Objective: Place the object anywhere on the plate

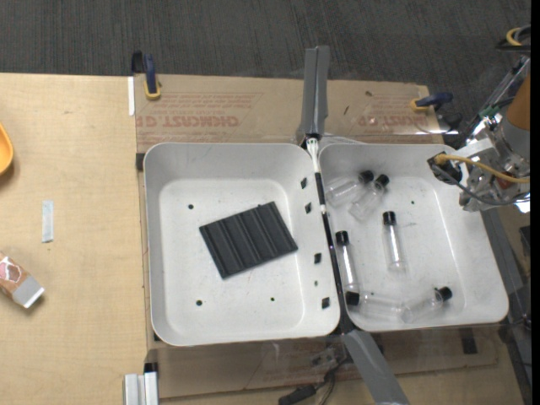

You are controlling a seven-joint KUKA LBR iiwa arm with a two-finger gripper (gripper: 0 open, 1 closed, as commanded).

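Two white bins sit side by side. In the left bin I see a dark ridged plate lying flat. The right bin has several clear tubes with black caps; one tube lies near the middle. My claw hangs over the right bin's far right edge; how wide it is, I cannot tell.

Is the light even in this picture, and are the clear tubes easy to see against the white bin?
Camera view: the light is soft and even, with faint shadows inside the left bin. The dark ridged plate stands out sharply. The clear tubes in the right bin almost blend into the white; mainly their black caps show. The gripper at the right edge looks slightly blurred.
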